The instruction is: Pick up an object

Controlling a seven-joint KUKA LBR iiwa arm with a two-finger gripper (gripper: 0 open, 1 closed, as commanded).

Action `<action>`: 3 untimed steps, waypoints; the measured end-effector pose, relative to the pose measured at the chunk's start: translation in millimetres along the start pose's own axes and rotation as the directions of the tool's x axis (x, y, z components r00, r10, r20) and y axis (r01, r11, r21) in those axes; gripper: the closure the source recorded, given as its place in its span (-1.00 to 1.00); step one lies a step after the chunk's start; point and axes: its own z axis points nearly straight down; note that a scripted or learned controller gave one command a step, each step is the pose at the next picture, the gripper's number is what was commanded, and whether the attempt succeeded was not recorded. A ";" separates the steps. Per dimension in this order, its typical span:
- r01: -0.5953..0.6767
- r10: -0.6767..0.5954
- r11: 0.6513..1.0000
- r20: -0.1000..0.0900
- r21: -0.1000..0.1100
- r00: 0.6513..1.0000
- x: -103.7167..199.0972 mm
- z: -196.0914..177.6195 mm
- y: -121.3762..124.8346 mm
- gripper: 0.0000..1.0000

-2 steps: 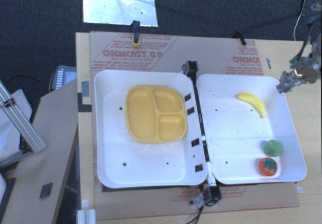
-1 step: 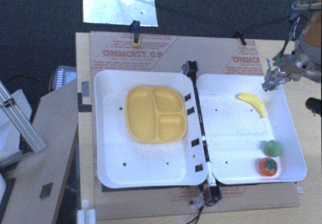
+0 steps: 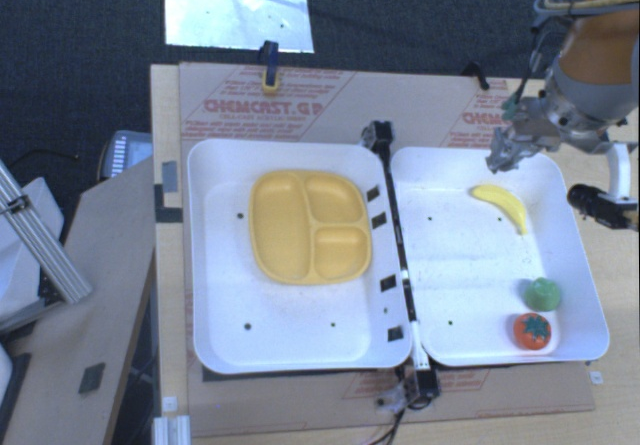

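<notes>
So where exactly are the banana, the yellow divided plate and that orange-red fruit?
banana [image 3: 501, 204]: camera view, middle of its curved body, right bin.
yellow divided plate [image 3: 308, 226]: camera view, ridge where its compartments meet, left bin.
orange-red fruit [image 3: 532, 331]: camera view, its top, right bin's near corner.

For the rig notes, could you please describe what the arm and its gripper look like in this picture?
The arm has a rounded orange band with grey casing above and below it. Thin dark cables run down beside the wrist. The gripper is a small grey metal assembly with dark parts, narrowing toward its tips. A grey-white piece with a black end juts out beside it.
</notes>
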 end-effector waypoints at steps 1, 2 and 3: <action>0.000 0.000 1.000 0.000 0.002 1.000 50.0 14.9 -0.5 1.00; 0.001 -0.001 1.000 -0.001 0.000 1.000 106.1 10.6 6.3 1.00; 0.000 0.000 1.000 0.000 0.002 1.000 159.1 29.6 15.9 1.00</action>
